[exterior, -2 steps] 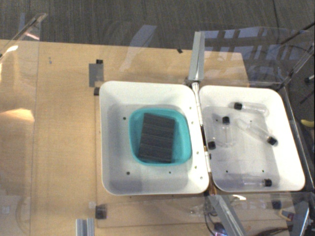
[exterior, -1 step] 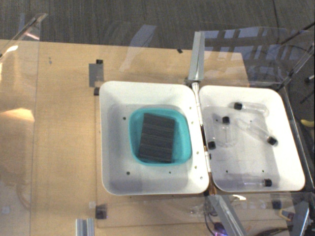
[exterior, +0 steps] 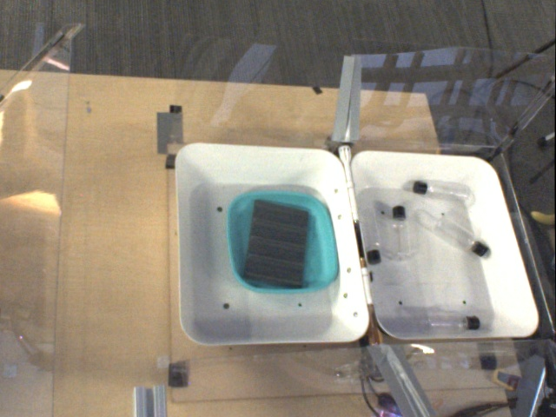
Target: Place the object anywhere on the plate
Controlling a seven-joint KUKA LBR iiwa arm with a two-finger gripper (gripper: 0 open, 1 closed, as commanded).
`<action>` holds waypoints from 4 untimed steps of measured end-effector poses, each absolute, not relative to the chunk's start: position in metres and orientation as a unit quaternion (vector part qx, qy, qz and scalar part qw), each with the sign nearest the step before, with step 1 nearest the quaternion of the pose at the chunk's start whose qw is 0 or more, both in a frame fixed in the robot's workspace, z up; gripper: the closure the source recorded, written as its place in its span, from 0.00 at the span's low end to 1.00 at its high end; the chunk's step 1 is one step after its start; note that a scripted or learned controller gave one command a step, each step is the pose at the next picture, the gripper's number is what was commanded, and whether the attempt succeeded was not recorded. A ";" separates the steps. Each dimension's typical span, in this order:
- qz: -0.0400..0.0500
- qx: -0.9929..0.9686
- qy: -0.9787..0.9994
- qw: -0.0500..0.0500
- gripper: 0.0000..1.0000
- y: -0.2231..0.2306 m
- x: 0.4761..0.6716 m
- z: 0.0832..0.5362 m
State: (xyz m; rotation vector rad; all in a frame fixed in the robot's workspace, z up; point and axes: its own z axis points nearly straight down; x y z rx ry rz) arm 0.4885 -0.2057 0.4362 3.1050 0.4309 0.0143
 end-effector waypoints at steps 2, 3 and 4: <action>0.004 0.994 0.105 0.003 0.00 -0.206 0.489 0.436; 0.004 0.994 0.105 0.003 0.00 -0.205 0.489 0.436; 0.004 0.994 0.105 0.003 0.00 -0.205 0.489 0.436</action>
